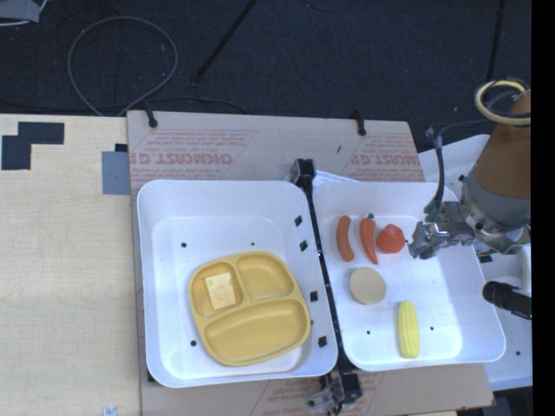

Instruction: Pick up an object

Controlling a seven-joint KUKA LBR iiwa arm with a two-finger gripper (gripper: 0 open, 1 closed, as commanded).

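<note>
My jaws (pixel 422 241) sit low over the right bin (pixel 473 341), just right of the red tomato-like piece (pixel 391 238). Cannot tell whether they stand open or closed; the metal at the tip is a blurred cluster.

Candidate object: the tomato piece, nearest to me, touching or almost touching the carrot (pixel 368 240) on its left. Left of the carrot, the sausage (pixel 345 237), slightly apart. Below the tomato piece, the round tan disc (pixel 368 285); further down and right, the corn cob (pixel 408 328), well apart from everything.

Handling, my guess: toy food, light, stiff plastic, smooth and likely slippery. The rounded tomato piece may squirt out of a pinch; grip across its widest middle. The corn, lying clear, would be easier, taken across its short axis.

Hard to read: the tomato's exact shape, and whether I touch it. The yellow tray (pixel 293 329) with its pale block (pixel 220 291) lies in the left bin (pixel 165 232).
</note>
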